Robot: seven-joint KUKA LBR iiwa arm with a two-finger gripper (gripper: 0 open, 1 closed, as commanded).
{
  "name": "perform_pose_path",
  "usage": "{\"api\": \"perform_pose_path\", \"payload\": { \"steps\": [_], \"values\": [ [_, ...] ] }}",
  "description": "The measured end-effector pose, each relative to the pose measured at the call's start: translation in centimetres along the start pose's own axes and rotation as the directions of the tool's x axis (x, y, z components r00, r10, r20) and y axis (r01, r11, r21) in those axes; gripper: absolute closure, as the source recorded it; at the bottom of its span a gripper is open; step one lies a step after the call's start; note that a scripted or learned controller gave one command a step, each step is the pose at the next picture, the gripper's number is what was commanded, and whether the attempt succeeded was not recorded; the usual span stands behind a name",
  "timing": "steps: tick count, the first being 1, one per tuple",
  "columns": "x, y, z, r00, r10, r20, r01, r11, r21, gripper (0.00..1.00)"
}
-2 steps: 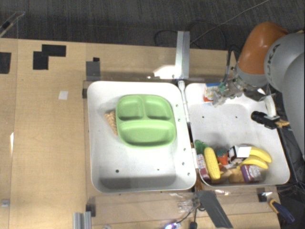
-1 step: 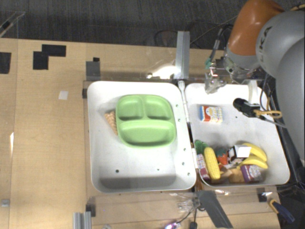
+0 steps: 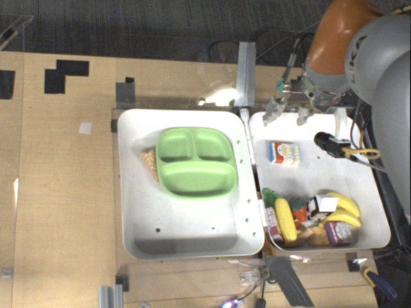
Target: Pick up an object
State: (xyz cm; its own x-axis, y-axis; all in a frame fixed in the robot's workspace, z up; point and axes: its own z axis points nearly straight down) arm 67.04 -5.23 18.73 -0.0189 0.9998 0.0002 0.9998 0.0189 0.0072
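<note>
The pile of stuff to pick from sits along the near edge of the right bin (image 3: 369, 191): a corn cob (image 3: 284, 219) standing roughly on end, two bananas (image 3: 342, 209) lying next to each other, a purple packet (image 3: 336, 232) just under them, plus some red and green bits jammed between the corn and the bananas (too small to tell what they are). A little white carton (image 3: 284, 153) with a red and blue label lies on its own in the middle of that bin, well apart from the pile.

The hand (image 3: 287, 110) hangs over the far left corner of the right bin, fingers spread apart with nothing between them. It's near the carton but not touching it.

The left bin (image 3: 186, 236) has a green divided tray (image 3: 195, 160) in it, with something tan and grainy (image 3: 149, 163) poking out from under the tray's left edge. Both bins sit side by side on the wooden worktop (image 3: 58, 191).
</note>
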Motion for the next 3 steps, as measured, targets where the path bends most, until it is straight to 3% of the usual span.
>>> {"api": "perform_pose_path", "payload": {
  "steps": [1, 2, 3],
  "values": [
    [-1.8, 0.0, -8.4, 0.98, 0.197, 0.001, -0.197, 0.98, 0.0, 0.0],
    [-2.5, 0.0, -16.4, 0.996, 0.087, 0.002, -0.087, 0.996, -0.001, 0.0],
    [-1.8, -0.1, 0.2, 0.994, 0.113, 0.0, -0.113, 0.994, 0.004, 0.0]
  ]
}}
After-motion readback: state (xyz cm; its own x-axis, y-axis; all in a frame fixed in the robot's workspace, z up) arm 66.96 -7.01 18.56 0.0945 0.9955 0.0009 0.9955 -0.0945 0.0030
